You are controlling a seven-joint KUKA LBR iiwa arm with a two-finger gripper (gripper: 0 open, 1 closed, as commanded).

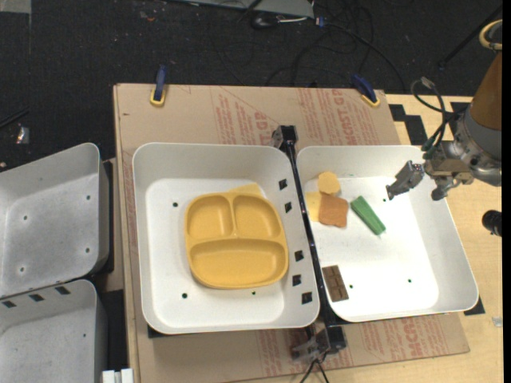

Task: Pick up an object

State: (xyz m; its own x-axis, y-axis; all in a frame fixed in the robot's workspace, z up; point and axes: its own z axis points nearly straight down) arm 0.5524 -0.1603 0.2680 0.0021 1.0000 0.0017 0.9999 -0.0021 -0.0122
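The right bin holds a green block, an orange-brown block lying on a pale yellow piece, a round yellow piece behind it, and a dark brown bar near the front left. My gripper hangs over the bin's far right part, to the right of the green block and apart from it. Its two dark fingers stand spread, with nothing between them.
The left bin carries a yellow divided tray. A black divider with clips runs between the bins. Grey metal panels lie off the bench at the left. Cables trail across the dark floor behind.
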